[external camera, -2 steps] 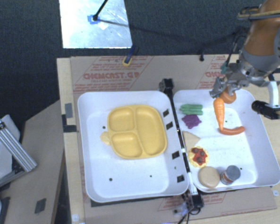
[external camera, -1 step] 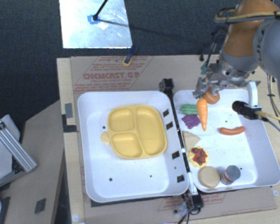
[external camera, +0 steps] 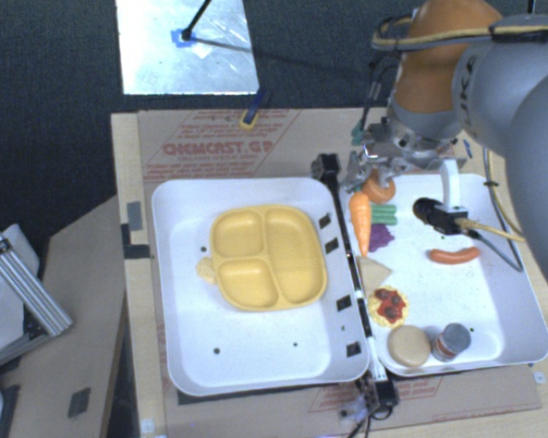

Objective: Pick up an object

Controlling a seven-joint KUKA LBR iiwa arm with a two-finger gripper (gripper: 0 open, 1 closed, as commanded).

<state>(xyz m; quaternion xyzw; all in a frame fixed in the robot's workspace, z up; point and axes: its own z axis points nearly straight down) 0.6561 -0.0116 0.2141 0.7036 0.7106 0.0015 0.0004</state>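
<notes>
A grey arm (external camera: 507,88) with an orange band reaches in over the right white bin (external camera: 511,310), its end effector (external camera: 378,170) hovering low above an orange round toy (external camera: 380,191); whether it is spread or pinching cannot be told. The left bin (external camera: 181,293) carries a yellow divided plate (external camera: 262,258). In the right bin lie a carrot (external camera: 360,221), a sausage (external camera: 454,255), a pizza slice (external camera: 389,305), a bun (external camera: 409,346) and a small can (external camera: 451,340).

Robot lab — white bins (external camera: 265,376), cardboard-covered bench (external camera: 223,142)
</notes>
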